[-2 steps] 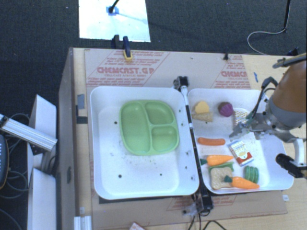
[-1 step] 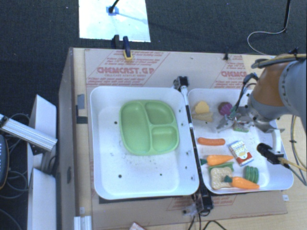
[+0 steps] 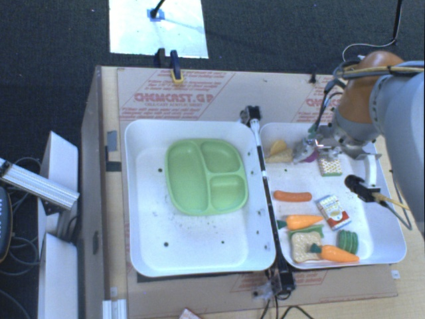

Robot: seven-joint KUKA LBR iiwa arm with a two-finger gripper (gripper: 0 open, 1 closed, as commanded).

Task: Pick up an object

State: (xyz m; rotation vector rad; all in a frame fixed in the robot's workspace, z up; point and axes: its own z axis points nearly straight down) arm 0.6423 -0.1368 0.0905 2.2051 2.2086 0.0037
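The right white bin [image 3: 392, 241] holds several toy foods. A yellow cheese wedge [image 3: 279, 150] lies at its far left corner, with a tan cracker square [image 3: 330, 166] a little to the right. Further forward are an orange sausage [image 3: 292, 196], a carrot [image 3: 304, 221], a small red and white box [image 3: 333, 211], a bread slice [image 3: 304, 244], another carrot [image 3: 336, 253] and a green pickle [image 3: 348, 240]. My gripper [image 3: 307, 151] hangs low over the bin's far end, between the cheese wedge and the cracker. Nothing is visibly held.
The left white bin [image 3: 149, 244] holds a green divided plate [image 3: 206, 176]. A black divider bar [image 3: 262, 178] runs between the bins. The grey arm with its orange band [image 3: 368, 78] and cables [image 3: 372, 188] cover the right bin's far right side.
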